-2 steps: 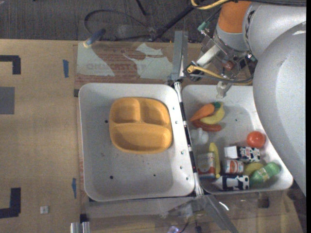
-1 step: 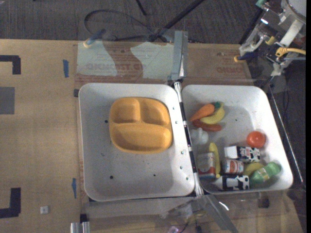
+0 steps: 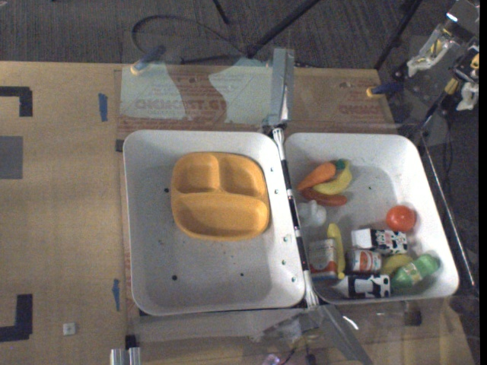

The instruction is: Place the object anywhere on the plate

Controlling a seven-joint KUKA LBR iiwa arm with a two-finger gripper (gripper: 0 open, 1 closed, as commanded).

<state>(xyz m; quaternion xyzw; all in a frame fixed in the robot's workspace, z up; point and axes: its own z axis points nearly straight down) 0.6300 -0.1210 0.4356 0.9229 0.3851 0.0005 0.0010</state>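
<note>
Carton [image 3: 369, 285]: lying in the right bin [image 3: 437, 204], right of the plate, nearest the front.
Carrot [image 3: 316, 176]: lying right of the plate.
Plate [image 3: 221, 196]: sitting in the left bin [image 3: 144, 280].
Gripper [image 3: 445, 48]: hanging far right of the plate, beyond it; cannot tell its grip.

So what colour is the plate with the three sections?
Orange plate, seen in the camera view.

A robotics lab: a taped wooden tabletop [image 3: 68, 226] carries two white bins [image 3: 144, 280]; tripod legs [image 3: 304, 6] and cables [image 3: 175, 29] cross grey carpet [image 3: 91, 21]. Toy food [image 3: 327, 179] fills one bin.
</note>
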